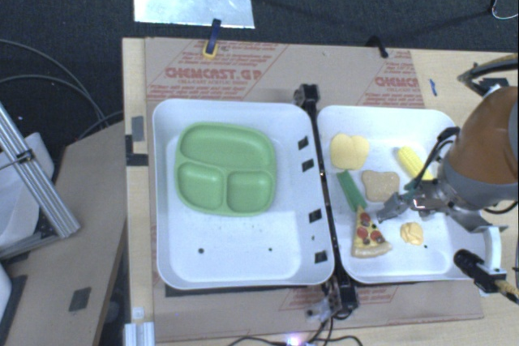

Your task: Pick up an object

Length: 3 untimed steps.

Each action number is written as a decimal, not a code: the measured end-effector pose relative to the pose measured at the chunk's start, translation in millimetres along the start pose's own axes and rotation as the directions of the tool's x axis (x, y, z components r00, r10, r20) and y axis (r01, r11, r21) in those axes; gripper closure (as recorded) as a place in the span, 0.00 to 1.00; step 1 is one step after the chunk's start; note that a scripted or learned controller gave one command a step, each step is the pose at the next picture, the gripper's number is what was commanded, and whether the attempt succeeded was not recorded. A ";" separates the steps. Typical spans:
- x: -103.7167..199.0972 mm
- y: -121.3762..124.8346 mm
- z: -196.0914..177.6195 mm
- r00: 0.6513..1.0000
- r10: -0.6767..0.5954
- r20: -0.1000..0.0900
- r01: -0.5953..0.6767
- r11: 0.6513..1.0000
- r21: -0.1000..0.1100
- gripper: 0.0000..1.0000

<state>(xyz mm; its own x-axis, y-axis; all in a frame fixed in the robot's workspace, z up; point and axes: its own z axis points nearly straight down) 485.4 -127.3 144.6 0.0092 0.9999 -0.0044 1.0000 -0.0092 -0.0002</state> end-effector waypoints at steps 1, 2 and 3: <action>43.9 26.0 62.9 1.000 -0.016 -0.005 0.016 1.000 -0.001 0.00; 40.8 26.2 49.1 1.000 -0.013 -0.003 0.013 1.000 -0.004 1.00; 118.2 54.8 -46.0 1.000 -0.022 -0.007 0.022 1.000 -0.012 1.00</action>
